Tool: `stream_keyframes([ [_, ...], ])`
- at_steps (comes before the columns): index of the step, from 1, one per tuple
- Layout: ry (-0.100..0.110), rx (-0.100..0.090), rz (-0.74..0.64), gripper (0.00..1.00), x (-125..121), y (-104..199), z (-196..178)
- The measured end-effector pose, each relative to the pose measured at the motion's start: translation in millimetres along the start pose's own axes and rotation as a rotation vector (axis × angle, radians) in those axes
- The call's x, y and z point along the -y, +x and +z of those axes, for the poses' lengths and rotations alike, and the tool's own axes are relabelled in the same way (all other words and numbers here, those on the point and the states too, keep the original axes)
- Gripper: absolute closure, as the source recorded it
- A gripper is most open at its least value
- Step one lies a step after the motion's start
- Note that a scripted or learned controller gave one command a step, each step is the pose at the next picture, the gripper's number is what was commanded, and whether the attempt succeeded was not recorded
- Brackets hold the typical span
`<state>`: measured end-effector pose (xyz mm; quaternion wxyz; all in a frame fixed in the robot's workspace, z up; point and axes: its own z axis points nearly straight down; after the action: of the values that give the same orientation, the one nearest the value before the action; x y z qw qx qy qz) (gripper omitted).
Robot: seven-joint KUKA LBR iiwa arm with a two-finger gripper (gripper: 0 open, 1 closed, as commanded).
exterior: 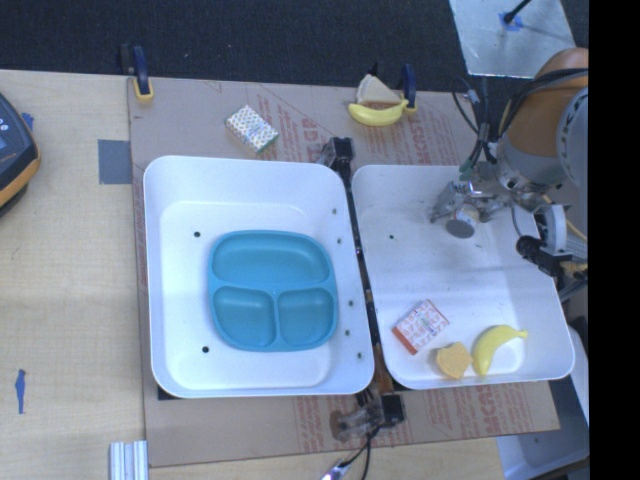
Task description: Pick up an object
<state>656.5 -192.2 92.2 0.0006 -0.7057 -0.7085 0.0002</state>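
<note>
Gripper (458, 218) near right bin (400, 183) back edge, finger state unclear; banana (496, 347), card (421, 325) crowd front rim.

Pale wood counter (70, 298) under even overhead light, brown cardboard sheet (290, 108) clamped across it, dark carpeted floor (250, 13) beyond its far edge, grey tape patch (114, 161) on the wood, grey metal plate (505, 23) on the floor.

Robot lab: clamped cardboard (300, 118), white bins (160, 268).
</note>
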Motion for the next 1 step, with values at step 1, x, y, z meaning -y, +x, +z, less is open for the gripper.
stream_keyframes([
  [1, 0.003, 0.000, -0.001, 0.00, 0.2, 31.3, 0.1],
])
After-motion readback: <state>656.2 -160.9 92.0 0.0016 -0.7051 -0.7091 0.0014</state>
